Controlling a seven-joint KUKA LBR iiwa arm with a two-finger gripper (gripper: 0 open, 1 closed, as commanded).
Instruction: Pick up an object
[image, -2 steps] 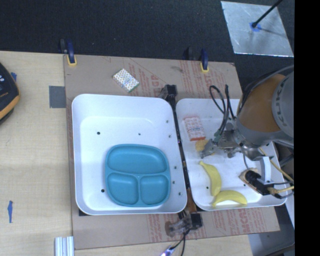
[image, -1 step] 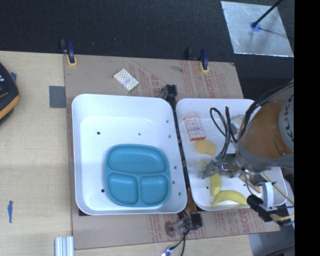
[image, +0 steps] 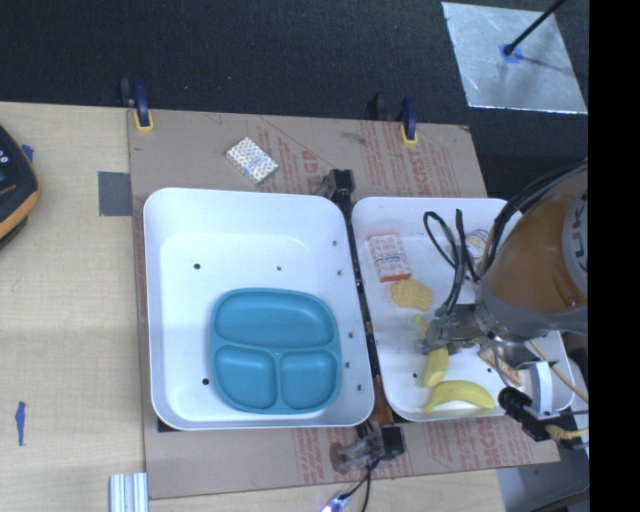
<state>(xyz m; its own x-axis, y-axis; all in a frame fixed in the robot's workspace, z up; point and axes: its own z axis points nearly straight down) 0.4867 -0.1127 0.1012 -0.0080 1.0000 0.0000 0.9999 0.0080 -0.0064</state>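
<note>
Where the grey arm with its orange band reaches in from the right, its gripper (image: 447, 335) hangs low over the right-hand white bin (image: 400, 214), just above a small yellow curved piece (image: 435, 366); whether the claw is open or closed I cannot tell. Near it lies a yellow plastic banana (image: 460, 397). Farther off sit a red-and-white packet (image: 388, 256) and a round yellow chip-like piece (image: 410, 294). Left, a blue three-compartment plastic tray (image: 275, 350) lies in the left-hand white bin (image: 190, 215).
</note>
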